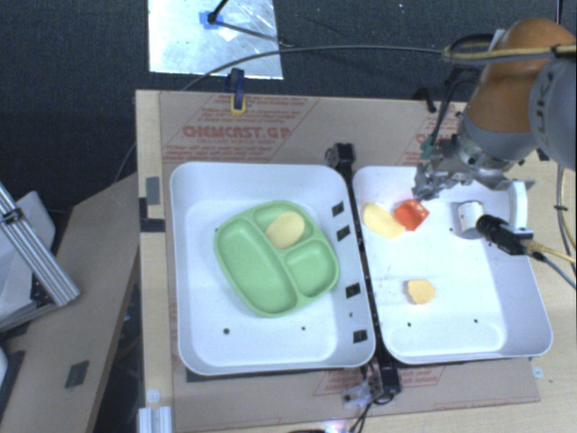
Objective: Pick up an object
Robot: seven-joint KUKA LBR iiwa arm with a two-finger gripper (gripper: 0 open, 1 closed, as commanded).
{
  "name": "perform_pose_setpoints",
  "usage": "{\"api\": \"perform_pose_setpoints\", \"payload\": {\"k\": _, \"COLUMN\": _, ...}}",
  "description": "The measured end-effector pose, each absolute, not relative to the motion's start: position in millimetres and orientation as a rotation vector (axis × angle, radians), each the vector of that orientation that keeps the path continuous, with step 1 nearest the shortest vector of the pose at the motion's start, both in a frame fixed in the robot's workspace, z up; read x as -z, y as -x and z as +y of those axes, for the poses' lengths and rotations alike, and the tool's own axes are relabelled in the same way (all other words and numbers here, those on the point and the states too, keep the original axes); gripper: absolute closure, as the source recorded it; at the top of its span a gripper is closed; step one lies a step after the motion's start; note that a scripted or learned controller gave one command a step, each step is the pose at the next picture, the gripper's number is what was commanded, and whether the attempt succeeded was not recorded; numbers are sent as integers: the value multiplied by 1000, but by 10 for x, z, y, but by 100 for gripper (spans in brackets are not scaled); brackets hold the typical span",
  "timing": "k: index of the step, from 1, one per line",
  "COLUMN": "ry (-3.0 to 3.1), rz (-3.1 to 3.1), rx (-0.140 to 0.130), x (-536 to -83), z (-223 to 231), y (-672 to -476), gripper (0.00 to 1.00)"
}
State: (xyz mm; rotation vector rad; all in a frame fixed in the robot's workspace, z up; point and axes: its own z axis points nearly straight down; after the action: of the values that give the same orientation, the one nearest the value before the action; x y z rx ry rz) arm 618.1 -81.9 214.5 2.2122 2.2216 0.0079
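Two shallow white bins sit side by side on a brown board: the left bin (194,332) and the right bin (514,323). One green divided tray (261,278) lies in the left bin, with one yellow piece (287,229) in its far compartment. The right bin holds three items: a yellow oblong (382,221), a red object (411,215) touching it, and a small yellow chunk (419,290) nearer. The gripper (433,186) hovers just beyond the red object, touching nothing; whether it is spread or closed cannot be told.

Bright, even light; slight softness
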Motion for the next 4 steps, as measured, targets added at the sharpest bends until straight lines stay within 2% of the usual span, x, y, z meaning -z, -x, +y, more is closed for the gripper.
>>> {"api": "perform_pose_setpoints", "payload": {"k": 1, "ry": -2217, "rz": 2224, "rx": -1, "x": -2058, "z": -818, "y": -6188, "gripper": 100}}
{"api": "perform_pose_setpoints", "payload": {"k": 3, "ry": -2213, "rz": 2234, "rx": -1, "x": -1980, "z": 176, "y": -5723, "gripper": 100}}
{"api": "perform_pose_setpoints", "payload": {"k": 4, "ry": -2211, "rz": 2232, "rx": -4, "x": -2111, "z": 594, "y": -5605, "gripper": 100}}
